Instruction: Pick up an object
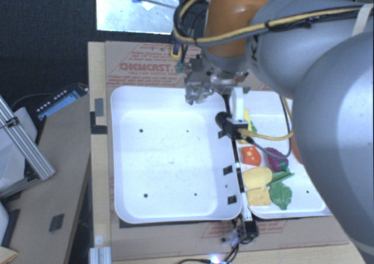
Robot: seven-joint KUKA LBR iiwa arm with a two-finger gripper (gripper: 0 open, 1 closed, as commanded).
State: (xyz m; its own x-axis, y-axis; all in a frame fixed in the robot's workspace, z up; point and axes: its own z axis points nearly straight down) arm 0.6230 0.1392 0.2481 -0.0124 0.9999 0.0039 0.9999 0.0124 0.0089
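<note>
1. Step in hand: the approach, as I judge it; the gripper [196, 92] hangs over the far edge of the left bin [118, 157], near the wall between the bins; nothing is seen held.
2. Whether the gripper is open or closed cannot be told from above.
3. The toy foods lie in the right bin [305, 182], along its near left side: a red piece [251, 155], a purple one [274, 155], a yellow one [257, 176], a green one [281, 194].
4. The next move likely calls for crossing the dividing wall toward the worktop's near edge, then descending on one piece; they crowd together, so a clean grasp may be hard.
</note>
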